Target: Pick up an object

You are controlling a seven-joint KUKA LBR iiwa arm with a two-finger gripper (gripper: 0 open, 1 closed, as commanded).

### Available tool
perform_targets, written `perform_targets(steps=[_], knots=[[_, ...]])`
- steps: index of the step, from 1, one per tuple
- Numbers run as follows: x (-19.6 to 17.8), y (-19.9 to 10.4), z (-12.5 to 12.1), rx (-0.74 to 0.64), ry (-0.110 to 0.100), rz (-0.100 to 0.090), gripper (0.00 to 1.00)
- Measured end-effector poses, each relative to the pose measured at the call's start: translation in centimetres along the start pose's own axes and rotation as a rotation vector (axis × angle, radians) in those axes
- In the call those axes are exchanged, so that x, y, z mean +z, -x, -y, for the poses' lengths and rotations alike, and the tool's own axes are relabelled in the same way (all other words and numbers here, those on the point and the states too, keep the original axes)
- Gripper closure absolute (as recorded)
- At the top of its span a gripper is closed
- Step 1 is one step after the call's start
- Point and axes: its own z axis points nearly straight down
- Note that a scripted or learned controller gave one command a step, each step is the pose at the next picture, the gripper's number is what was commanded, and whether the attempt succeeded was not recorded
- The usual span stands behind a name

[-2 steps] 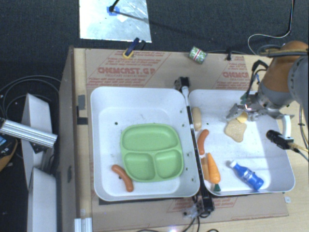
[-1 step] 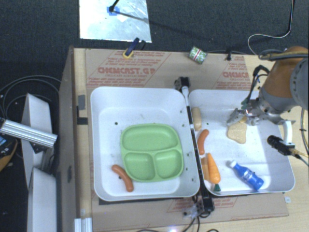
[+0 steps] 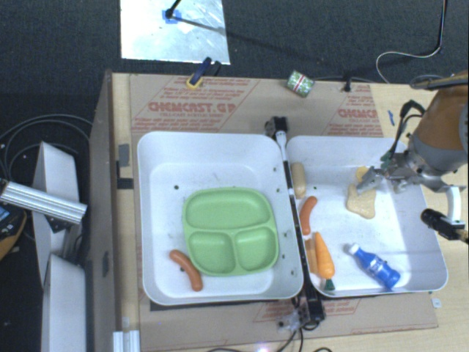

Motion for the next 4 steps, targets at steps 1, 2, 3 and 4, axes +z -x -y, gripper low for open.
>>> perform_targets(steps=[1, 2, 3, 4], knots=[[2.4, -4.4, -3.4, -0.003, 0.000, -0.001, 0.00], [-0.3, 0.0, -5.4, -0.002, 0.002, 0.001, 0.00], [1.9, -5.0, -4.8, -0.003, 0.000, -0.001, 0.00], [-1.7, -1.3, -3.3, -0.001, 0.001, 0.001, 0.00]])
